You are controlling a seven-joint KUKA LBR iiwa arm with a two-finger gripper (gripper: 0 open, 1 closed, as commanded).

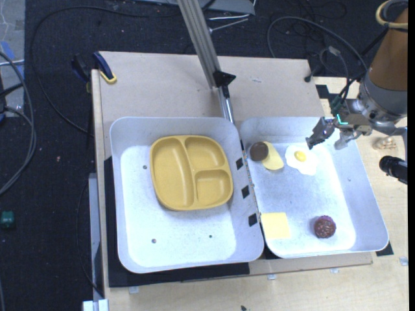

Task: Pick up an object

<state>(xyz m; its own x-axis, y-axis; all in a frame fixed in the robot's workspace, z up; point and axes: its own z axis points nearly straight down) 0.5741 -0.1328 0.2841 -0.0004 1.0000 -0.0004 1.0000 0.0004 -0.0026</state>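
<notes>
The end effector point(329, 135) hangs over the upper right part of the right bin point(363, 199), its two dark fingers spread apart with nothing between them. Just beside its left finger lies a fried egg point(302, 160). Further left are a brown round piece point(259, 151) and a yellow piece point(273, 160), touching each other. Well below lie a yellow square slice point(275, 225) and a dark red ball point(324, 227). The left bin point(130, 238) holds a divided yellow plate point(192, 172).

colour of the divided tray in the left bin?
Mustard yellow, plain, no pattern. The divided tray shows clearly in the camera view, lying in the left bin.
</notes>
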